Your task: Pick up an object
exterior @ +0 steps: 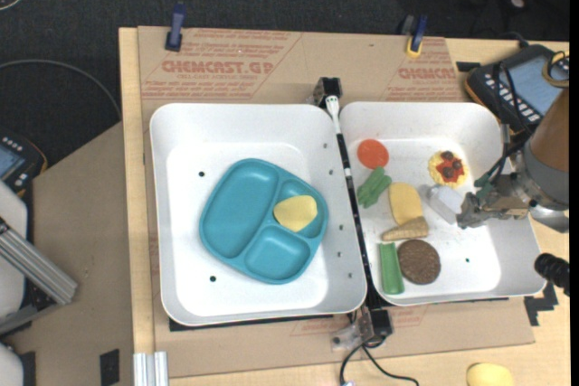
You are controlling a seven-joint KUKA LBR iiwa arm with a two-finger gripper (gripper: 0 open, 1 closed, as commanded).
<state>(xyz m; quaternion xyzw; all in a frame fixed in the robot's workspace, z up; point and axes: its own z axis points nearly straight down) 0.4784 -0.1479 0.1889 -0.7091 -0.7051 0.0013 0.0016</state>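
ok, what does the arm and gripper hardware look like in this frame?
The arm enters from the right: a bulky link that looks brownish-orange in this light, with a pale grey section below it. The gripper is small, dark grey metal with a greenish part on its body. Thin dark cables loop above it.

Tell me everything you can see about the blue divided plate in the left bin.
The blue divided plate is teal, smooth and plastic-looking, with rounded edges and raised ridges splitting it into three compartments. It lies flat, turned at a slant, about the middle of the left white bin, resting on the floor of the bin and apart from its walls. A pale yellow toy food piece lies in its right-hand compartment. Nothing else touches it.
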